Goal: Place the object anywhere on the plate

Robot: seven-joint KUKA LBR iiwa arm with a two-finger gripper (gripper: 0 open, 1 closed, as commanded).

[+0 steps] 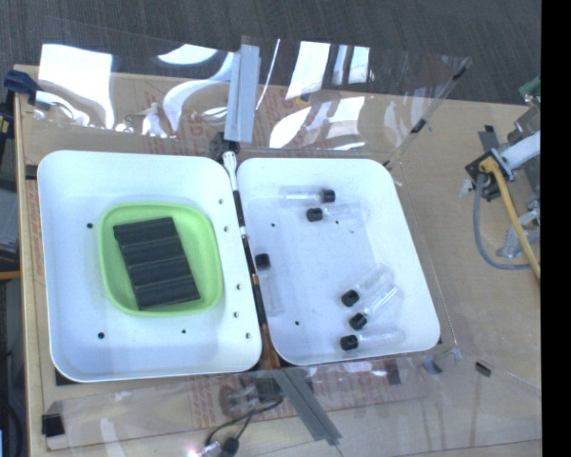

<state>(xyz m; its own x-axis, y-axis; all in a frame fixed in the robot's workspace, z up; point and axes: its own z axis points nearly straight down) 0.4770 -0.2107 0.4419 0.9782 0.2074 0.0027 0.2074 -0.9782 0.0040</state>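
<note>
A light green square plate (207, 248) lies in the left white bin (65, 293). A dark grey ribbed block (156, 262) rests flat on the middle of the plate, slightly turned. In the right white bin (305, 265) lie several clear plastic vials with black caps: one at the back (309, 196), a cap near the left wall (262, 263), and a cluster at the front right (366, 312).
A grey metal bar (242, 93) stands upright behind the divide between the bins. Clear plastic sheets surround the bench. Yellow and grey cables with a bracket (502, 212) hang at the right side of the bench. Clamps sit at the left edge (0, 112).
</note>
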